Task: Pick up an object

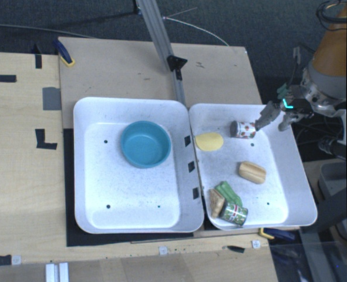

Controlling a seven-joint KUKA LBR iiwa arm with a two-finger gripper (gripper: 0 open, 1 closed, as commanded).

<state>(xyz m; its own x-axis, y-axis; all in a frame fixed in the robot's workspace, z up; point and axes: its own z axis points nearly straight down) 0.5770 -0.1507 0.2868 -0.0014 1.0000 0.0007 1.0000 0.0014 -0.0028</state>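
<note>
**White bins, one small can at the fingertips**

White plastic bins sit side by side on the bench; the left bin (91, 157) bears a blue bowl (145, 144), and the right bin (290, 181) holds everything else. The gripper (261, 120) reaches in from the right at a slant, low over the right bin's far end, its tips touching or just beside a small red-and-white can (242, 129) lying on its side. Whether the fingers are apart or closed on that can I cannot tell (they merge into one dark shape).

Nearby lie a yellow lemon-like piece (209, 141), a tan bread-like roll (252, 172), and, at the near edge, a green can (232, 207) beside a brown block (216, 203).

My reading: the approach is in hand, with the small can as the likely target. Next comes a firm close on its body, then a straight lift; a rounded can could roll away.
</note>
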